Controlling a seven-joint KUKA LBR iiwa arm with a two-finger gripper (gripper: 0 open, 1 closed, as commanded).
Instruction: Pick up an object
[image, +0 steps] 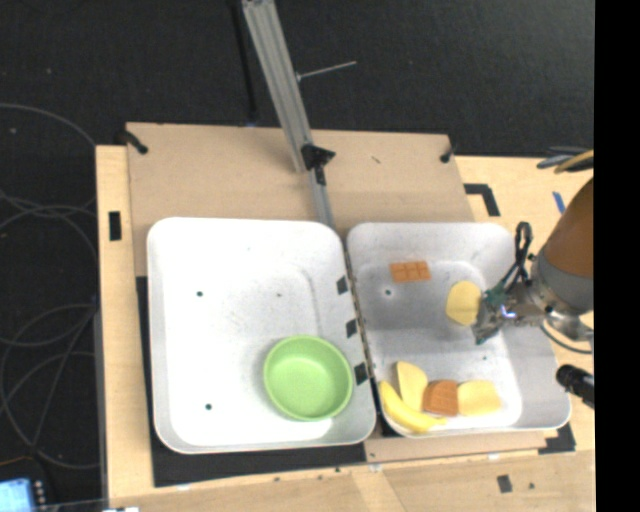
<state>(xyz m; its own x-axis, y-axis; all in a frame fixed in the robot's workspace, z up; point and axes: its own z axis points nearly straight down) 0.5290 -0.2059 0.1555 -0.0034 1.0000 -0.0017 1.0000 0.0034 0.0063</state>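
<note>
Fingers (490, 318): low in the right bin (420, 245), at its right side, tips right against the right edge of a round yellow object (462, 302). Too small and dark to resolve; cannot tell whether they are apart, closed, or on the object. No grip confirmed.

Progress, as judged: approach done, arm (570, 255) down at a candidate. Yellow object appears to sit on the bin floor, not lifted. Grasp and lift remain.

Same bin, other contents: small orange flat piece (409, 271) toward the back, well apart from the fingers. Along the front wall a cluster: pale yellow banana-like piece (405, 400), brown-orange block (441, 398), yellow block (479, 397), touching one another. Cluster is near but apart from the target.

Left bin (200, 260): green bowl (308, 377) near its front right corner, nothing else resolved.

Obstructions: none seen between fingers and target. Risk: a rounded object may slip out sideways on closing. Dark cable at the wrist hangs close above the bin wall. Surface (380, 180) behind the bins carries a slanted metal pole (280, 80).
</note>
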